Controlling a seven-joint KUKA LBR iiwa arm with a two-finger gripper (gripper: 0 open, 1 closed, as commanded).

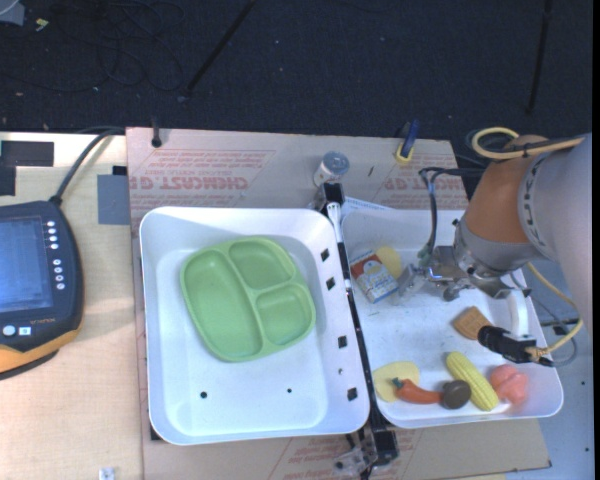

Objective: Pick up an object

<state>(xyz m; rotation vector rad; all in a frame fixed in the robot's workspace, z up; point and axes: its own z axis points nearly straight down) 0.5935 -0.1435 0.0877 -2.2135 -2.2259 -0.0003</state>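
- The claw hangs low over the right bin, near that bin's back left corner; whether it is open or closed cannot be told from above.
- It sits just beside a small packet, which looks the likeliest thing to be picked, though nothing shows between its tips.
- Other candidates lie along the bin's front edge: a corn cob, a carrot and a pink piece.
- The left bin carries a green divided plate, probably set apart from the picking pile.
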